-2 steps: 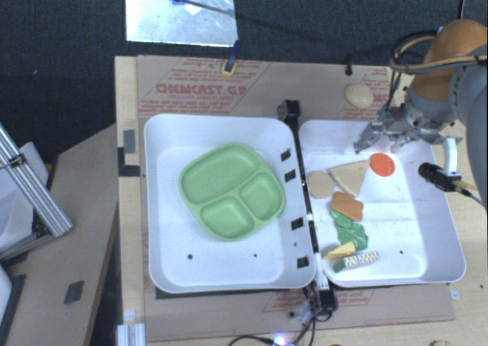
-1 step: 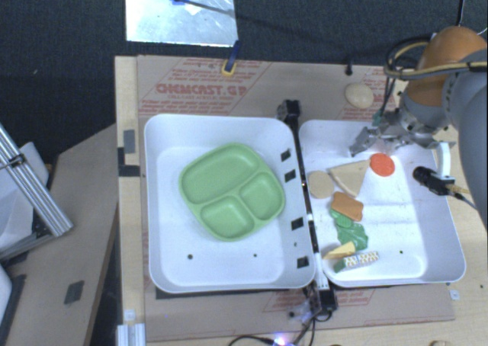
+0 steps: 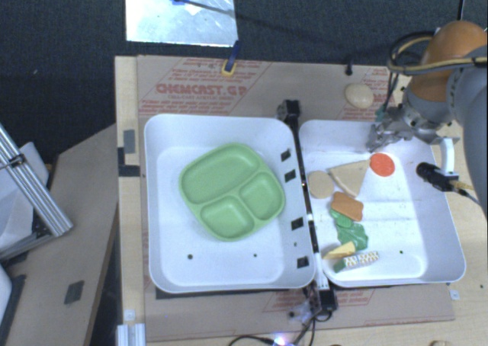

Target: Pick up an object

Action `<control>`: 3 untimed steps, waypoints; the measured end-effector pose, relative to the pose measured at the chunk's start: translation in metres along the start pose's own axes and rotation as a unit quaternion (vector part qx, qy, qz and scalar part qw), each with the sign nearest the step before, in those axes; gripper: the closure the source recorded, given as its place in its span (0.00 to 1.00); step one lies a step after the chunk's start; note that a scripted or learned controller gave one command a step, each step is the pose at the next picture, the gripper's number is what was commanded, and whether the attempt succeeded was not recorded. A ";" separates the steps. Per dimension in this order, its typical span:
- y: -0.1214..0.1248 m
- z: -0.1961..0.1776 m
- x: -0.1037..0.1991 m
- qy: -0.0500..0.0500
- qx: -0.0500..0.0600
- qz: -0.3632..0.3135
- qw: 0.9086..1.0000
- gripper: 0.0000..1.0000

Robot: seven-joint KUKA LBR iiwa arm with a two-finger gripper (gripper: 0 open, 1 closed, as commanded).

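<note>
My gripper (image 3: 379, 139) hangs over the far part of the right bin (image 3: 427, 261), just above a red round piece (image 3: 382, 164). Nothing shows between its fingers. Below it lie a tan wedge (image 3: 351, 177), a tan round cookie (image 3: 320, 184), an orange-brown piece (image 3: 347, 206), a green leafy piece (image 3: 351, 228), a yellow piece (image 3: 341, 249) and a small striped stick (image 3: 361, 261). The left bin (image 3: 168, 154) holds a green divided plate (image 3: 232, 190).
A pale egg-shaped thing (image 3: 359, 94) lies on the cardboard behind the right bin. A black divider with clips (image 3: 299, 184) runs between the bins. The right half of the right bin is bare white floor.
</note>
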State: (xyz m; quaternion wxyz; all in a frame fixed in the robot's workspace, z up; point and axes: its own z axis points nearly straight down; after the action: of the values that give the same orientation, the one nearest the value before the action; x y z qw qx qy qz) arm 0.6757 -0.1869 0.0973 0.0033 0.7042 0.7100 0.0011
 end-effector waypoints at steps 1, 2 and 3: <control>-0.009 -0.050 0.001 0.001 0.002 0.004 1.000 1.00; -0.011 -0.112 0.005 0.001 0.000 0.002 1.000 1.00; -0.010 -0.128 0.005 0.001 0.001 0.001 1.000 1.00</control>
State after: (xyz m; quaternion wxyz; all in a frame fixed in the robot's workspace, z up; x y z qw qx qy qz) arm 0.6650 -0.1814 0.2250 0.0014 0.7052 0.7090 0.0009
